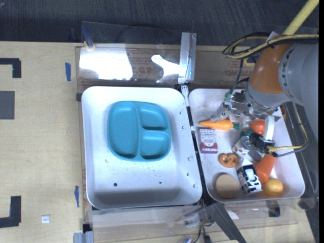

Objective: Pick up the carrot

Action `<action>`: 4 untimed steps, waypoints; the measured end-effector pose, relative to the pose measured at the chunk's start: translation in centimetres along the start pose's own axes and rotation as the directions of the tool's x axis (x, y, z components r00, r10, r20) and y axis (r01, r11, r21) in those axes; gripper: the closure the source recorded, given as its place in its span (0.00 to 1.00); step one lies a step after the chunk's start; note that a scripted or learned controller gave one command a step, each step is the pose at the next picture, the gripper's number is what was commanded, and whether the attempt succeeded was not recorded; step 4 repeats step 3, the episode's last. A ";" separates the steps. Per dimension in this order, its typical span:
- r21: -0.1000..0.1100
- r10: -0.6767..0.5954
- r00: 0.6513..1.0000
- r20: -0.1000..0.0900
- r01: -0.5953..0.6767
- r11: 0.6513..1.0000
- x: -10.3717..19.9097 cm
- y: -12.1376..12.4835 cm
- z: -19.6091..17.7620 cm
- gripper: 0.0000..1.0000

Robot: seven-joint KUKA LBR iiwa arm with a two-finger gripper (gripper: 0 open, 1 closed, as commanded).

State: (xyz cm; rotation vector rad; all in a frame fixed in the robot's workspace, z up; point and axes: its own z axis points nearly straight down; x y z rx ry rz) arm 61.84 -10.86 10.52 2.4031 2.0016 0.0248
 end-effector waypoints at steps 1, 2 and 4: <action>0.000 -0.379 0.925 0.001 0.379 0.925 0.8 -1.7 1.1 0.00; -0.003 -0.378 0.926 0.001 0.378 0.926 0.8 -1.6 0.0 1.00; 0.009 -0.418 0.908 -0.005 0.418 0.908 7.6 -0.6 -8.4 1.00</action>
